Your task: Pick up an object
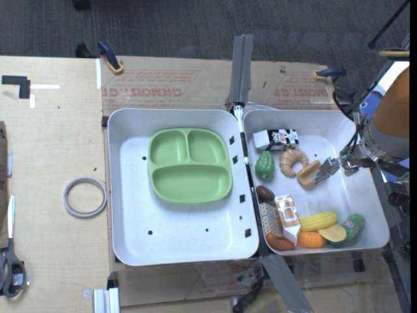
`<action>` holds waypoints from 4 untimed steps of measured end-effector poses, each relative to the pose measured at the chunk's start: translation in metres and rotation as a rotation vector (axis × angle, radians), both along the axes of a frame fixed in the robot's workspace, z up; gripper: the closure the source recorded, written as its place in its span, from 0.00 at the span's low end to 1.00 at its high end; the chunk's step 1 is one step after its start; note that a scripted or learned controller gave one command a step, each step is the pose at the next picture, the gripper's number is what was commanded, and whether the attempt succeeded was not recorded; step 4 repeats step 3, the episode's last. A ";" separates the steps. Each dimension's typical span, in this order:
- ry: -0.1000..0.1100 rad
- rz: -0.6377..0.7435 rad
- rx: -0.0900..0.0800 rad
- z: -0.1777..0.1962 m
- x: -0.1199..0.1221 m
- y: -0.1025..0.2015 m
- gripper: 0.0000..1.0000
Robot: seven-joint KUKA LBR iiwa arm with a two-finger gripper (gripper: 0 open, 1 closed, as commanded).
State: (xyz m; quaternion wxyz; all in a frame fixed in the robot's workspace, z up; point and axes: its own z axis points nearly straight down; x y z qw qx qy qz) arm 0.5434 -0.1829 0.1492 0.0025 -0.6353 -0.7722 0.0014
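Tan toy bun [307, 175] lay in the right bin [348, 197], right at the tip of the gripper [329, 168]. It was long, smooth and light brown. Its long way ran from low on the left up toward the gripper. I could not tell if the gripper was open or shut. Nearer than the gripper lay an orange [311, 239] and a yellow corn [318, 221]. Left of the gripper and a bit farther back sat a croissant [291, 160], then a black and white box [277, 138].
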 end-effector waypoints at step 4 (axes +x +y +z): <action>0.000 -0.061 -0.003 0.038 0.087 0.124 1.00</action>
